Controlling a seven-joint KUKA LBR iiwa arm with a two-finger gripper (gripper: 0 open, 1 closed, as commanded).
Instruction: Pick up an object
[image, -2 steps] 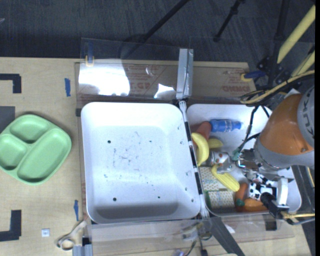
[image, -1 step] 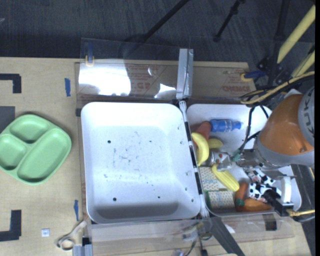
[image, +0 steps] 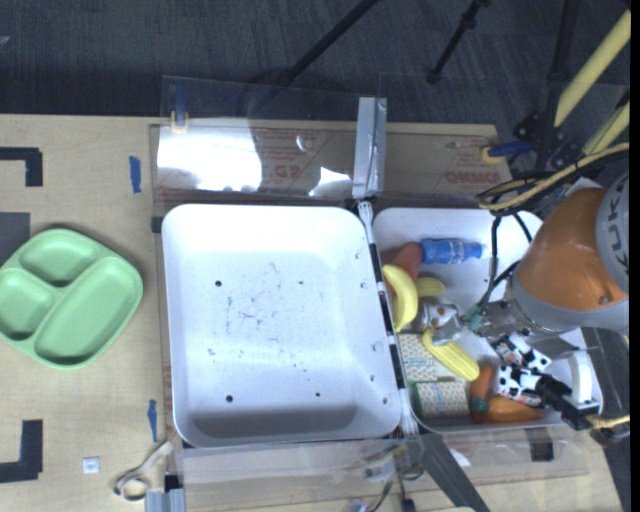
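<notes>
Open left, crowded right
Left bin (image: 270, 300) offers free passage; right of it, banana (image: 402, 296), bottle (image: 452, 250) and toys block.

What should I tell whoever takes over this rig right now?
Gripper: low inside the right bin, among the objects; fingers hidden from this angle, so no grasp is confirmed.
Right bin holds everything: blue bottle at the far side, banana along the divider, corn cob beside the gripper, black-and-white toy and carrot at the near side.
Left bin: nothing placed there.
Green divided plate sits on the bench, left of the bins.
Done: arm has reached into the pile. Left: secure one object and lift it.
</notes>
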